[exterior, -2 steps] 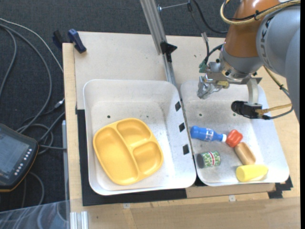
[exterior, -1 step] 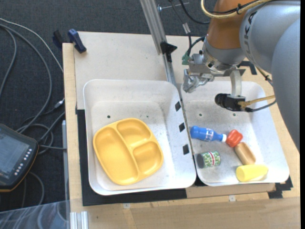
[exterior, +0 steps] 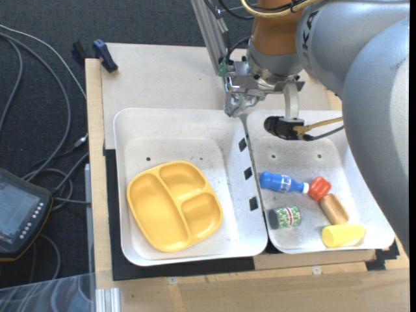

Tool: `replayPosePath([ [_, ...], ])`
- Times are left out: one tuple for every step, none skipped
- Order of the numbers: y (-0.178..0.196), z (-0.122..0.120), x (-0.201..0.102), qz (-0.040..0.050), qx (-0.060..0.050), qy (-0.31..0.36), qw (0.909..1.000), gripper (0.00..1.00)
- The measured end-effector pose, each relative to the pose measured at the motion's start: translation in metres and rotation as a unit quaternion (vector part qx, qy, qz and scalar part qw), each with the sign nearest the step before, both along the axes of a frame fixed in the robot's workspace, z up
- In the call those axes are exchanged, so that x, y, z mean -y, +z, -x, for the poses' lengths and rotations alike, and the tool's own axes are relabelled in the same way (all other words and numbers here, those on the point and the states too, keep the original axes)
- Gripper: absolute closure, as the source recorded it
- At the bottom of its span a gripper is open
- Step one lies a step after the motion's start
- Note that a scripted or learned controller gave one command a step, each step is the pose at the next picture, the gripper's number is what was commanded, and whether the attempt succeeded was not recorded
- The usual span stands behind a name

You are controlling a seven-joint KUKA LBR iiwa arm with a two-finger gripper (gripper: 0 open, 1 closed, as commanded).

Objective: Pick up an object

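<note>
Gripper (exterior: 236,109): hovers at the far rim between your two bins; spread or pressed together, you can't tell
Left bin (exterior: 121,149): yellow tray (exterior: 172,203)
Right bin (exterior: 305,156): blue bottle (exterior: 283,183), green can (exterior: 286,217)

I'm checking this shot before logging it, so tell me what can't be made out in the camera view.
- Right side of the right bin: partly hidden behind the arm, so anything lying there cannot be seen.
- Labels on the blue bottle and the green can: too small to read.
- Grey handheld device on the floor: cut off by the left edge of the picture.
</note>
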State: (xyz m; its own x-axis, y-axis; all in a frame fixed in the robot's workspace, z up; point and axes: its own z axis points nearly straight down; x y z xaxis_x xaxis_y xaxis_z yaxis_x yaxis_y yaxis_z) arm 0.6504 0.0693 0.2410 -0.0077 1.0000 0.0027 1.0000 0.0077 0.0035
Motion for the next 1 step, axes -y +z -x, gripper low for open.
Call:
replayPosePath([
  [-0.0116,-0.0017,-0.0275,0.0009,-0.002,-0.002,1.0000,1.00],
])
